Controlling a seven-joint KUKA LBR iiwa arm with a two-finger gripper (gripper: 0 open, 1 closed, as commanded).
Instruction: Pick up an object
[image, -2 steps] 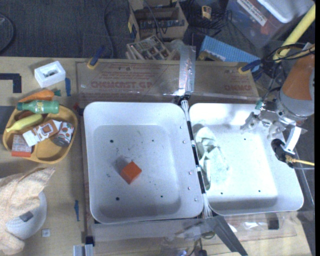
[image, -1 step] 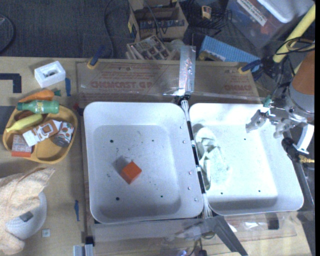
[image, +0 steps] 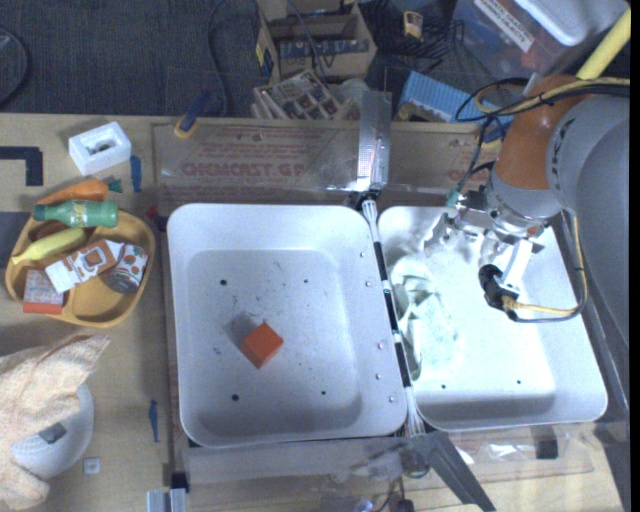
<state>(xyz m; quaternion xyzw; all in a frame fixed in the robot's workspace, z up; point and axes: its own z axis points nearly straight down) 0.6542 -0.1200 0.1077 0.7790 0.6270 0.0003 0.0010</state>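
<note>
Two shallow white bins sit side by side on a wooden bench. We cannot tell how the jaws stand. Our gripper (image: 440, 238) hangs over the right bin (image: 520, 390) at its eleven o'clock corner, with nothing visibly between its fingers. At its six o'clock lies a pale translucent crumpled object (image: 425, 320). At its eight o'clock, in the left bin (image: 200, 240), rests a small orange cube (image: 264, 344). We judge the pick not yet made; next we must descend onto one object.

You've got an orange block (image: 263, 344) sitting in the left bin (image: 200, 240), and the gripper (image: 440, 238) hanging over the right bin (image: 560, 390) near a crumpled clear wrapper (image: 425, 315).
</note>
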